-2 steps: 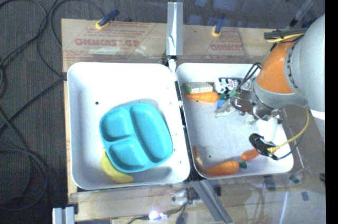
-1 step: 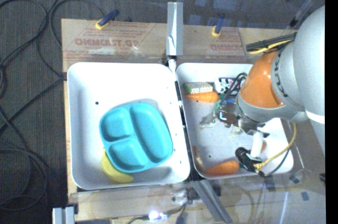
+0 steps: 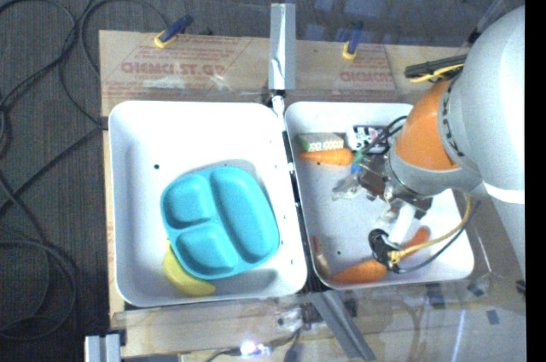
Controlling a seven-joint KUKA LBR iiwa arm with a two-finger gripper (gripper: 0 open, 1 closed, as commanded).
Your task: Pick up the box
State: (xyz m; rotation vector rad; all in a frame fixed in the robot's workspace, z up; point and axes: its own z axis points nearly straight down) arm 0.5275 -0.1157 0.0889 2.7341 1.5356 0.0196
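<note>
The box [image 3: 318,141] is small and dark with a pale label. It lies flat in the far left corner of the right bin [image 3: 461,266], against the back wall. An orange carrot [image 3: 327,155] lies right along its near side. My gripper [image 3: 357,179] hangs low over the middle of the right bin, a short way to the right of the box and nearer the camera. The wrist with its orange band [image 3: 425,140] covers the bin's right part. Nothing shows in the gripper's grasp.
A second carrot [image 3: 358,271] lies by the right bin's near wall, and a smaller orange piece [image 3: 416,237] sits to its right. The left bin [image 3: 128,181] holds a blue divided plate [image 3: 222,219] with a yellow banana [image 3: 183,277] partly under it.
</note>
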